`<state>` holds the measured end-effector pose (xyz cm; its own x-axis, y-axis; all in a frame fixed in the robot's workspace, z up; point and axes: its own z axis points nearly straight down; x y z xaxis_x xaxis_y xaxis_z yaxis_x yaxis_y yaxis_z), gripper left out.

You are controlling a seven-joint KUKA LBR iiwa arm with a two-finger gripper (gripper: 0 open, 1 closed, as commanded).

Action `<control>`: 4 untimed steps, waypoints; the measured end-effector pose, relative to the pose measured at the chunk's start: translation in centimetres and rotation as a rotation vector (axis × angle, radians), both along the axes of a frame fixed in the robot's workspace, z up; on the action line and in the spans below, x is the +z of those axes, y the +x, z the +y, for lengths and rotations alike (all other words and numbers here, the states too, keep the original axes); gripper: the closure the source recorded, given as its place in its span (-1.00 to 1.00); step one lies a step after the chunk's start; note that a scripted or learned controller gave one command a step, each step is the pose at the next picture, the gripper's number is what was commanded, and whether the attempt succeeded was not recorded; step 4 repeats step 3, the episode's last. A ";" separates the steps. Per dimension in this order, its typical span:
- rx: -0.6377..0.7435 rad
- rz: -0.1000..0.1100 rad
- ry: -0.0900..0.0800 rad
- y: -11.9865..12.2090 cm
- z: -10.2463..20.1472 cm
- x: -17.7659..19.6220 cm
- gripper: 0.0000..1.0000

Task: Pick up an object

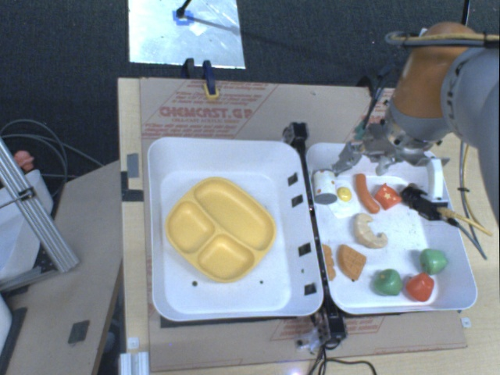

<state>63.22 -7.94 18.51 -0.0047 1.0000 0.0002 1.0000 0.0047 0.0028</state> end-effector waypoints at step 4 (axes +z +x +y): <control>0.004 0.001 0.002 -2.5 4.4 0.3 1.00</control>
